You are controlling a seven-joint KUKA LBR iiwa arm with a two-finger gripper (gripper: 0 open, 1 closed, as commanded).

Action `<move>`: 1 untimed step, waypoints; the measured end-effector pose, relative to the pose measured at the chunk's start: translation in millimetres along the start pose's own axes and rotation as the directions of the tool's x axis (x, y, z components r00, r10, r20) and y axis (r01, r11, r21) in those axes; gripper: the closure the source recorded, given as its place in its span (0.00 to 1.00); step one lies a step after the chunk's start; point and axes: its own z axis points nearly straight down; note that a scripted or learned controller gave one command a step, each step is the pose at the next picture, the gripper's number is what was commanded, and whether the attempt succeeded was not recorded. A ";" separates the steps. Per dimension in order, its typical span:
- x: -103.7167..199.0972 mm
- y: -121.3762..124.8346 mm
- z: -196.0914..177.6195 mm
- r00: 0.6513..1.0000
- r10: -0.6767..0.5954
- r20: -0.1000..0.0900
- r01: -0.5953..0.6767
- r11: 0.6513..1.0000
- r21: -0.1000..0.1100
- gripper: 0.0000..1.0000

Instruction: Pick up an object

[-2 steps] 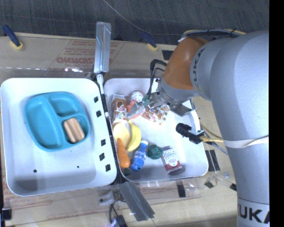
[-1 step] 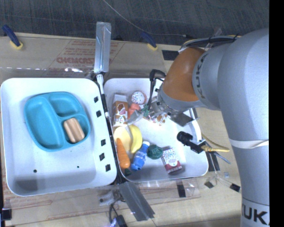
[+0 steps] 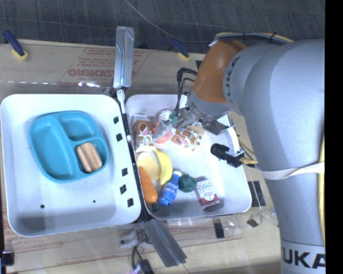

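Overhead view: a grey arm's end effector (image 3: 180, 120) reaches low into the right bin (image 3: 240, 181), over packets beside a banana (image 3: 160, 164), carrot (image 3: 148, 185) and can (image 3: 207, 193); its grip state cannot be told. The left bin (image 3: 23, 210) holds a blue tray (image 3: 57, 141)

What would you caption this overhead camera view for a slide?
Grey arm reaching into the right bin of assorted items; blue tray with a hot dog sits left.
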 end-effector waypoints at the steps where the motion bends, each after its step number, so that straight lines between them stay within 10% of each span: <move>1: 14.4 -38.0 -1.6 0.989 0.147 -0.002 -0.147 0.989 -0.034 0.00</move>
